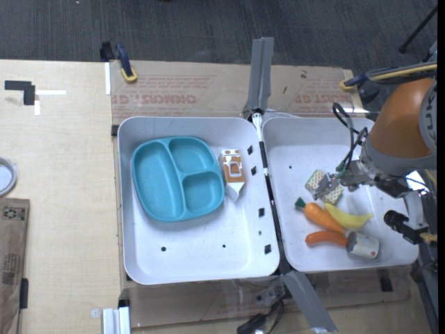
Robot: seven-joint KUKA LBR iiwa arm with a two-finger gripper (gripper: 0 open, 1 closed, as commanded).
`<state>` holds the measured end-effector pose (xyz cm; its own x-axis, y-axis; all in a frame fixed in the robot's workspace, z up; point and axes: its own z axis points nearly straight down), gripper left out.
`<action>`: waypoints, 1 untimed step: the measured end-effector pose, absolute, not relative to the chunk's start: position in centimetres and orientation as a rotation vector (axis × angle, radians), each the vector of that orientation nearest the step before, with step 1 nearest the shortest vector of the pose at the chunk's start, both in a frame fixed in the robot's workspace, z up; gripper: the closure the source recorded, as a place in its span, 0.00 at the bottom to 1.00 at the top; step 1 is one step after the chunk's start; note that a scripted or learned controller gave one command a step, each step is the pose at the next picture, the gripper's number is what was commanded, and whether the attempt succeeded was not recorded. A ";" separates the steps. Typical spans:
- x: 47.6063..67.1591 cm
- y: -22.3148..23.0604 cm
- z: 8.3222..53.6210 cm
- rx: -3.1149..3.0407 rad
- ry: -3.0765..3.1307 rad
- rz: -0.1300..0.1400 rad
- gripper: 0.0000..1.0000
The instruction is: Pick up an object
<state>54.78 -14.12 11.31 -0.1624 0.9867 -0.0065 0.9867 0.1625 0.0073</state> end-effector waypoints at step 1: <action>54.9 -11.8 10.2 1.879 2.507 0.002 0.00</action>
